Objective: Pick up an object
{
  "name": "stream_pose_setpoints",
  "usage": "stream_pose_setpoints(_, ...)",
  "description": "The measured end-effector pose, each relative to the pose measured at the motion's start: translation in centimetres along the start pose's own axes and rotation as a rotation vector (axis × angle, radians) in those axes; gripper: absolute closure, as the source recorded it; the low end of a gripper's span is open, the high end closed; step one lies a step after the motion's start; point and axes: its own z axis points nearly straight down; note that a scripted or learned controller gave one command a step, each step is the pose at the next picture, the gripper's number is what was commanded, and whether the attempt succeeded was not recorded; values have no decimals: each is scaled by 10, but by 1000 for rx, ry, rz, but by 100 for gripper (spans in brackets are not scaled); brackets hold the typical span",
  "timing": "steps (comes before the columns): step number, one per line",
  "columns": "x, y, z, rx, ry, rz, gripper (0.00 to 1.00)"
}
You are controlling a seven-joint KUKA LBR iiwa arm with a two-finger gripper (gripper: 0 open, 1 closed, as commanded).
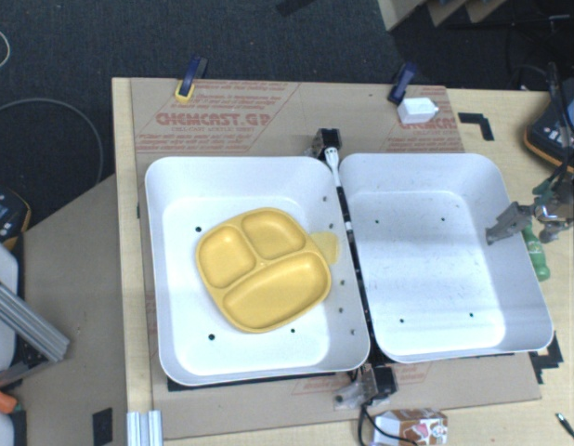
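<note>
Even, bright overhead light washes the two shallow white plastic bins (426, 337) almost to glare, while the dark carpet behind stays dim. A soft shadow edges the yellow three-compartment plastic tray (264, 268). Focus is slightly soft throughout.

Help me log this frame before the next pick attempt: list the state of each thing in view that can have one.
Yellow plate: right side up, lying flat in the left bin, tilted a little in plan.
Right bin: sits beside the left bin, their rims nearly touching.
Gripper: over the right bin's right edge, nothing seen between its fingers.
Green object: at the right bin's right rim, under the gripper; too small to identify.
</note>
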Motion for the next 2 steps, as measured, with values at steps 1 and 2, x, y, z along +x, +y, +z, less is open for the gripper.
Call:
stream_pose_setpoints(1, 75, -23, -117, -12, 0, -9, 0)
stream_pose_setpoints(2, 138, -33, -222, -15, 0, -7, 0)
